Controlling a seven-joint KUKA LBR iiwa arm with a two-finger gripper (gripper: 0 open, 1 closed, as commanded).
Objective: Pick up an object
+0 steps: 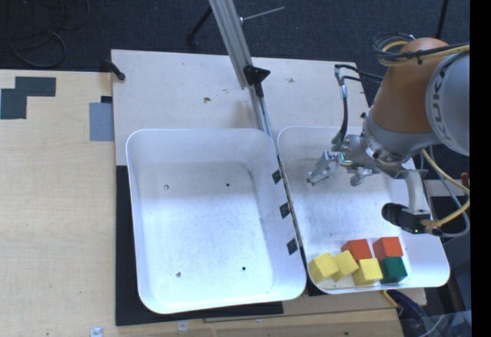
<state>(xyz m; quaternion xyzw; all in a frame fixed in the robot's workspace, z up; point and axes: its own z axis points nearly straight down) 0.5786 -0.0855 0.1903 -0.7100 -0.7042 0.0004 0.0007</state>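
**Two bins, five blocks, gripper spread over right bin**

Blocks: small cubes clustered in the lower corner of the right bin [430, 270], at lower right of frame. From left: two yellow blocks [324, 265] and [346, 262], orange block [357, 249], yellow block [369, 272], orange block [387, 246], green block [393, 269], all touching or just beside one another.

Left bin [146, 151]: speckled white floor.

Gripper [337, 172]: above the right bin's upper middle, fingers spread wide, holding nothing, well apart from the blocks.

Slanted aluminium rail [229, 24]: upper centre.
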